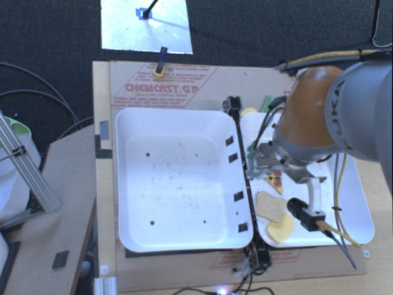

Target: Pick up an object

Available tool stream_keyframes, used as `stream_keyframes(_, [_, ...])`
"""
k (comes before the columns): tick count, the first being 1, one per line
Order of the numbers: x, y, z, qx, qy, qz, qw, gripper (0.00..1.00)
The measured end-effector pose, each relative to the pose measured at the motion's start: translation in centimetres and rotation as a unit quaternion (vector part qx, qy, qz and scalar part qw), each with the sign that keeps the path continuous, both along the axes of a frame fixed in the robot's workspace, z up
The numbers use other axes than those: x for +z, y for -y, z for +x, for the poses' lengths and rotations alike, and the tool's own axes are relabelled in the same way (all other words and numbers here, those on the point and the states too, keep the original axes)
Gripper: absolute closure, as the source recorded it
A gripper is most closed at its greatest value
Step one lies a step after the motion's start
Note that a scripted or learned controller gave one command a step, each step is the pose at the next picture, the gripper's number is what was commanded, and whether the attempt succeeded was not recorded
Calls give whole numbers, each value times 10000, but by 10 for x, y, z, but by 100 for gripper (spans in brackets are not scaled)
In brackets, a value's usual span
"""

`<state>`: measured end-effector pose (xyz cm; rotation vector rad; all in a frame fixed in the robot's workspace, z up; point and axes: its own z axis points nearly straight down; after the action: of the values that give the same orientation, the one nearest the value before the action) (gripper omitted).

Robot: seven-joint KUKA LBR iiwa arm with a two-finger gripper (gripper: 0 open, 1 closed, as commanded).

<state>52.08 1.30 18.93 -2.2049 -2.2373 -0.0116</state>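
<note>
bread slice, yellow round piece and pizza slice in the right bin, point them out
bread slice (pixel 271 206), camera view, middle of its tan top
yellow round piece (pixel 281 229), camera view, centre of its face
pizza slice (pixel 276 181), camera view, its visible topping beside the arm

One fixed camera looks down at a slant on the surface (pixel 166 82) from above, at middling range, taking in both white bins whole. The left bin (pixel 178 183) sits near centre, the right bin (pixel 359 220) toward 4 o'clock. The arm (pixel 331 112) enters from 3 o'clock; dark floor (pixel 258 17) lies toward 12 o'clock.
</note>
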Motion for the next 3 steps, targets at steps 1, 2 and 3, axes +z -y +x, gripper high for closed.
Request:
stream_keyframes(1, [-5, -73, -36, -16, -35, -11, 10000, 100])
stream_keyframes(2, [-110, -136, 13, -27, -14, -18, 10000, 100])
stream_keyframes(3, [-105, -111, 52, -74, -6, -25, 10000, 100])
